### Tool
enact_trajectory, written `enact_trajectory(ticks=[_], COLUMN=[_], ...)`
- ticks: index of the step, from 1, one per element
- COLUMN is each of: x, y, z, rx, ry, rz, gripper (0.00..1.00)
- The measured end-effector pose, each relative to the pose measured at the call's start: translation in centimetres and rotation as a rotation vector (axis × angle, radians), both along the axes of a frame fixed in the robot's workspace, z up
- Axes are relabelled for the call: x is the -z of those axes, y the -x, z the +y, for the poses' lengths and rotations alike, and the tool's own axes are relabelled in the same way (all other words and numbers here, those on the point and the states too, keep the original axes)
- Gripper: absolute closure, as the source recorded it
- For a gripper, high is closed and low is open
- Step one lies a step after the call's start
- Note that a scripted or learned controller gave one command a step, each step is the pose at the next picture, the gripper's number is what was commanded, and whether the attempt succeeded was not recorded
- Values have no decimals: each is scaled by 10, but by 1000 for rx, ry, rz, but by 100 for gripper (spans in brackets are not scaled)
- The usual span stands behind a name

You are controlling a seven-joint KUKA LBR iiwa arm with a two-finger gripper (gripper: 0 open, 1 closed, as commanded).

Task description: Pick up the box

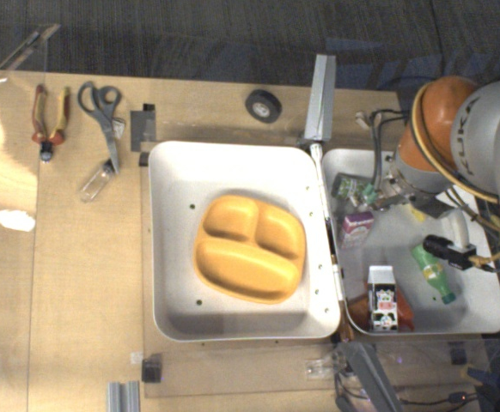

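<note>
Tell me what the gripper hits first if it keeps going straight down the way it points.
Probably the small purple packet just below the gripper in the right bin, though depth is hard to judge from above.

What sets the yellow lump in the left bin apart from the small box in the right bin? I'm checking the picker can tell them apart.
The yellow lump is rounded and plain yellow; the box is straight-edged, white with red and dark print. The lump is far larger than the box. The lump sits mid-bin; the box lies by its bin's near rim. Both rest in white bins.
</note>
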State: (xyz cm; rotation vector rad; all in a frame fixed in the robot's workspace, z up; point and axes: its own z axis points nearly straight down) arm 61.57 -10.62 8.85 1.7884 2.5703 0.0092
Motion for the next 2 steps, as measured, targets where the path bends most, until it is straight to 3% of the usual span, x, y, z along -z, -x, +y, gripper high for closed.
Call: enact_trajectory(ticks=[1, 2], x=[0, -14], y=[-1, -4], z=[9, 8], rx=[117, 116], ry=[0, 2], rz=[-1, -9], gripper=[0, 100])
